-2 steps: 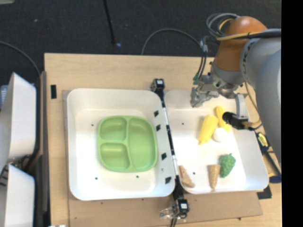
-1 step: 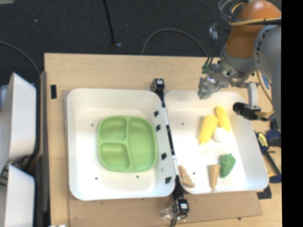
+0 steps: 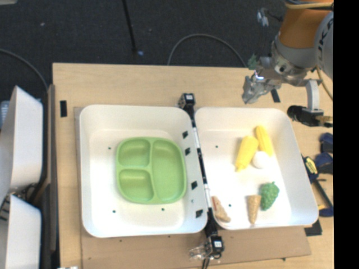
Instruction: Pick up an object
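Note:
The right bin point(image 3: 224, 129) holds several toy foods: a yellow banana-like piece point(image 3: 245, 152), a yellow corn cob point(image 3: 264, 139), a white egg point(image 3: 260, 160), a green broccoli point(image 3: 269, 195), a tan cone point(image 3: 254, 208) and a small tan piece point(image 3: 220, 210) at the bin's front left. My gripper point(image 3: 252, 89) hangs above the bench just behind the right bin's back edge, well clear of the objects. Nothing shows between its fingers.
The left bin point(image 3: 95, 133) holds a green divided plate point(image 3: 151, 169). Black clips point(image 3: 187, 100) sit on the divider between the bins. Clamps and tools point(image 3: 314, 161) lie along the bench's right side. White boxes point(image 3: 22, 133) stand at the far left.

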Controlling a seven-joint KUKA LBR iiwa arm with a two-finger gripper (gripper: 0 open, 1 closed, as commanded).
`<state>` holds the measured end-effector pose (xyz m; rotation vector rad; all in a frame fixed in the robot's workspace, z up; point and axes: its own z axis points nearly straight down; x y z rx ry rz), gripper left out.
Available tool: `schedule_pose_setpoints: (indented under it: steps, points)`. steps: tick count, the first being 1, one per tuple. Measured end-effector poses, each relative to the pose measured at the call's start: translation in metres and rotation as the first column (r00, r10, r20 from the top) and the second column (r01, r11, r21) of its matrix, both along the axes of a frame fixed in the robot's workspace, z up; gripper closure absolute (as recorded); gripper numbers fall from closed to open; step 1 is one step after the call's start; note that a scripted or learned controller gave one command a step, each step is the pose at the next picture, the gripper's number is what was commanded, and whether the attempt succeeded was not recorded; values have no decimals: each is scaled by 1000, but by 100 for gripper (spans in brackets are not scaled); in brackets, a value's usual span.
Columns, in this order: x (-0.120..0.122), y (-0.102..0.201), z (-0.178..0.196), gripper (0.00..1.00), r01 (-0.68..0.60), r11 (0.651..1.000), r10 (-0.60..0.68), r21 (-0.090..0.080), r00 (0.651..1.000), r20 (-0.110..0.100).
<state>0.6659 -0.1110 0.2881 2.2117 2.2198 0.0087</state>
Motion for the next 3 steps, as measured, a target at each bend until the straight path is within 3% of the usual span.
schedule_pose_setpoints:
  steps: [3]
  points:
    - [-17,152,-34,100,-1,1000,1,1,1000,-10]
